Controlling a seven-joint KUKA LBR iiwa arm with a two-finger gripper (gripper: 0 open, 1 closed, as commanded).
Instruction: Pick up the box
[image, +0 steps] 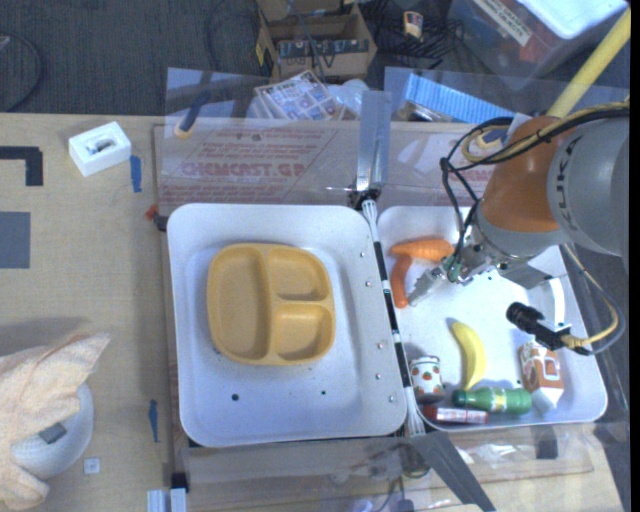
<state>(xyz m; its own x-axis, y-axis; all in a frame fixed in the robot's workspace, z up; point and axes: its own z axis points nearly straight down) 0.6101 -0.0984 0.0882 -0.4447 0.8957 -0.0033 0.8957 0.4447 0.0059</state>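
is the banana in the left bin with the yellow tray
No, the banana lies in the right bin; the yellow divided tray sits by itself in the left bin.

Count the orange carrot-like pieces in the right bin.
2: one carrot lies across the bin's far left; another runs down the left wall, just under it. The arm may hide more.

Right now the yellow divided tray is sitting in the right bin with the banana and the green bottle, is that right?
Not quite. The camera view shows the yellow divided tray alone in the left bin. The banana and the green bottle do lie in the right bin.
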